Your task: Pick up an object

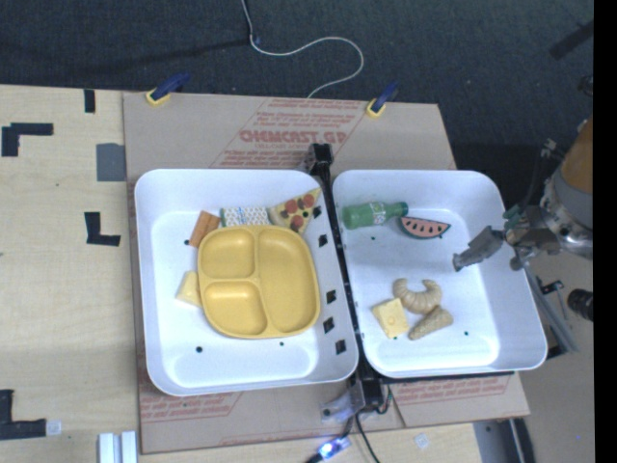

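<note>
gripper (479, 250) r. bin's right side | croissant (416, 294) near (lower-left), apart

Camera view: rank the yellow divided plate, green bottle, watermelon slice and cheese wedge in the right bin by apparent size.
1. yellow divided plate, by far the largest
2. green bottle
3. watermelon slice, slightly smaller than the bottle
4. cheese wedge, close to the watermelon, so that order is unsure

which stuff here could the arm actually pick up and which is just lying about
Pickable: green bottle, watermelon slice, croissant, cheese wedge, yellow divided plate, pizza slice, near the gripper.
Lying about: white cable, two clamps, cardboard sheet.
</note>
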